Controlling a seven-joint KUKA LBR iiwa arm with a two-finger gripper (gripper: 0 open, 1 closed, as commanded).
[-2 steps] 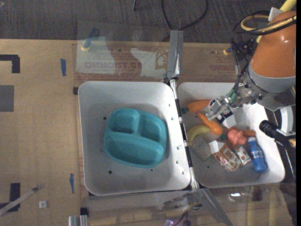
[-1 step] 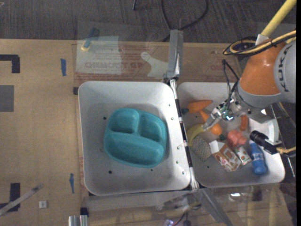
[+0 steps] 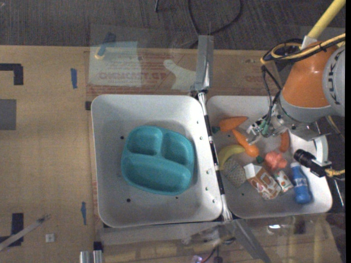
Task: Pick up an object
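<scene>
The right bin (image 3: 323, 201) serves as the landmark: it holds the loose objects, so the arm (image 3: 315, 86) reaches over its upper right part. The gripper (image 3: 263, 127) sits low inside this bin, beside an orange carrot (image 3: 244, 142) and just below a second carrot (image 3: 233, 123), presumably lined up for a grasp; finger state cannot be determined. Further candidates lie toward the bin's lower half: a yellow banana (image 3: 229, 153), a pink toy (image 3: 275, 160), a blue bottle (image 3: 299, 184) and a printed packet (image 3: 264, 184). Left of this bin, the left bin (image 3: 109, 201) carries a teal divided plate (image 3: 158, 159).
</scene>
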